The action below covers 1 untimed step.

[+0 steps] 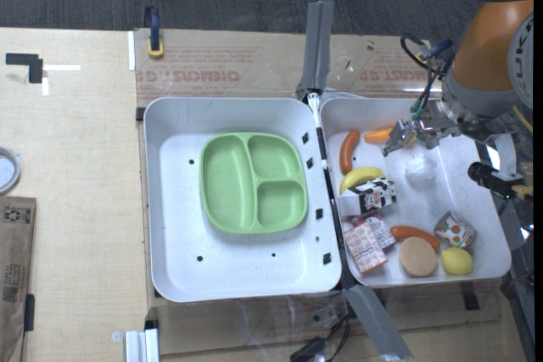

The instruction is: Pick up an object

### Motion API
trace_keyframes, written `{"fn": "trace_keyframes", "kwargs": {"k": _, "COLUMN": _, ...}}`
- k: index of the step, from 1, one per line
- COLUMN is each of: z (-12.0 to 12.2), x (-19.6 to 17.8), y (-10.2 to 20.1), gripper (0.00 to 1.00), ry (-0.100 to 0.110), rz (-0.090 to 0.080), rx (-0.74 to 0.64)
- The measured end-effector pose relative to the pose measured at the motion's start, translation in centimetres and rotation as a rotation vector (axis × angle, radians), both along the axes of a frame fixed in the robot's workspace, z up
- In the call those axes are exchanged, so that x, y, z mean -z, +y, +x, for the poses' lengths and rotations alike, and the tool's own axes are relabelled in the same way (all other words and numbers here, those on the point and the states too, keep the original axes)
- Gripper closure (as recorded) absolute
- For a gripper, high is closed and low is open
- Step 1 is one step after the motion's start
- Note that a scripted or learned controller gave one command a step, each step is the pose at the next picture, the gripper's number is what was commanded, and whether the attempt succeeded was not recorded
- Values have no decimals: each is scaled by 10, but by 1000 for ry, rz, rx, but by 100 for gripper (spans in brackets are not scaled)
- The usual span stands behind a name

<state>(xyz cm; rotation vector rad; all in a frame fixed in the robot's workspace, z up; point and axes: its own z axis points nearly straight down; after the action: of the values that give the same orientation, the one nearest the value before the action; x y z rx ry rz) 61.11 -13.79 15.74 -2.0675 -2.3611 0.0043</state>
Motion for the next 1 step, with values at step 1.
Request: {"fn": "trace_keyframes", "kwargs": {"k": 1, "z": 53, "x": 53, "y": 3, "gripper": 0, "ry": -22, "rz": -10, "rx": -115}}
